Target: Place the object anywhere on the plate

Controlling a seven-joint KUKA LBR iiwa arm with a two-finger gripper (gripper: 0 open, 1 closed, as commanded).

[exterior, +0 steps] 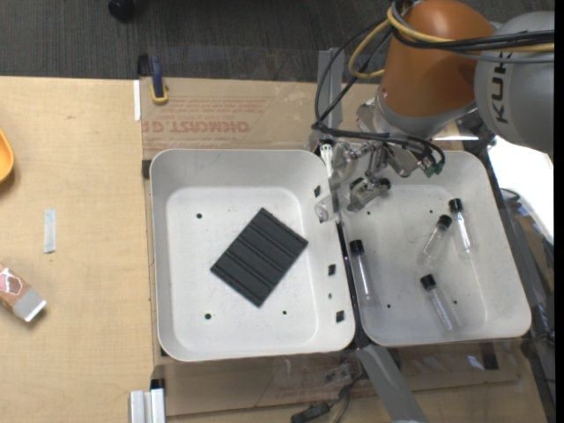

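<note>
Our claw [352,192] hangs over the right bin's [493,324] inner edge; we cannot tell how it is set. Four clear tubes lie in that bin, the nearest [359,271] just below the claw. Gripped near its cap, it could roll free before reaching the dark ridged plate [260,256] left of the claw.

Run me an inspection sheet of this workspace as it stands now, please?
Surface: two white bins, left bin and right bin, on a wooden bench.
Job's things: dark ribbed plate lies in the left bin; four clear tubes with black caps lie in the right bin.
Clutter: small items on the bench at left, including a wrapped piece.
Grippers: gripper hangs over the right bin's upper left corner, holding nothing visible.
Cables: yellow and black cables loop around the wrist.
Surroundings: cardboard sheet, dark carpet.
</note>
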